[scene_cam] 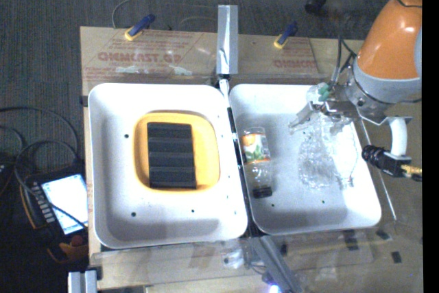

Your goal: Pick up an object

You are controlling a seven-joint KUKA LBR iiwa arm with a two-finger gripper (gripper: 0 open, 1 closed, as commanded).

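Two white bins: left bin (110,147) holds a yellow-and-black sponge (175,151). Gripper (322,106) over right bin (357,209), above clear plastic packaging (322,158); jaw state indiscernible.

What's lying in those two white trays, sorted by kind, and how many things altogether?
Yellow block with a black ribbed top, left tray: 1
Small clear bottle with an orange label, right tray: 1
Crumpled clear plastic piece, right tray: 1
Total: 3
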